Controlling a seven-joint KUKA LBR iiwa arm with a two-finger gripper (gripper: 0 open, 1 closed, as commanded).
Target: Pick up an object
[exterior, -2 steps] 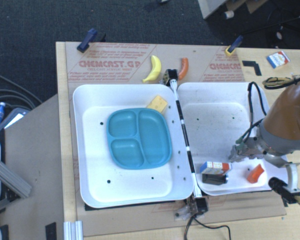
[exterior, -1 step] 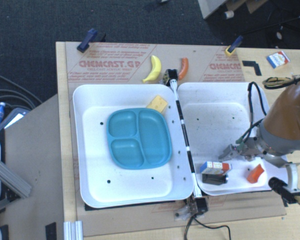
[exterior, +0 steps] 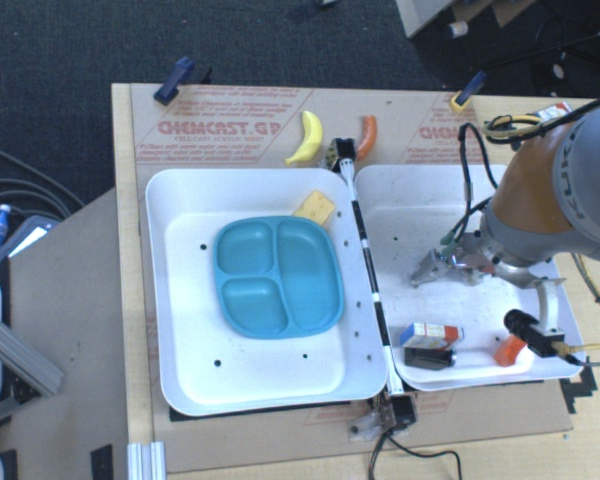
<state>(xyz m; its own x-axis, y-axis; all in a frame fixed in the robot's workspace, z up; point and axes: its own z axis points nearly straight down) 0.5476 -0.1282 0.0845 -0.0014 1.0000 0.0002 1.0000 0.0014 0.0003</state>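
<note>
My gripper point(exterior: 432, 268) hangs low over the middle of the right bin point(exterior: 400, 200), above bare bin floor, with nothing visibly held. Near that bin's front lie a small white box with red and blue ends point(exterior: 431, 334), a black block point(exterior: 428, 357) just in front of it, and a small orange piece point(exterior: 508, 351) to the right. In the left bin point(exterior: 180, 298) a blue divided plate point(exterior: 278, 275) lies flat. A yellow block point(exterior: 315, 208) rests at the plate's far right corner.
A toy banana point(exterior: 305, 138) and an orange sausage-shaped toy point(exterior: 366, 136) lie on the board behind the bins. A black clip point(exterior: 342, 152) sits where the bins meet. Blue clamps point(exterior: 173, 80) hold the board's back edge.
</note>
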